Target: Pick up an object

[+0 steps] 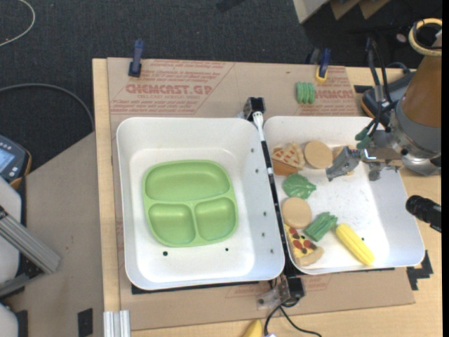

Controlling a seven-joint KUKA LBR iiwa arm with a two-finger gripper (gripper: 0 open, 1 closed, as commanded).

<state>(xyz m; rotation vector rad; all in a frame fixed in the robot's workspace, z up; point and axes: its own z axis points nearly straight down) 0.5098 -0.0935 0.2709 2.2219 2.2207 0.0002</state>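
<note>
The yellow plastic corn cob (355,243), nearest the camera in the right white bin (403,258), lies diagonally, well below the grey two-finger hand (345,166), whose opening I cannot tell, beside the tan round cookie (318,154).

Arm (421,111) cut off at right edge.
</note>
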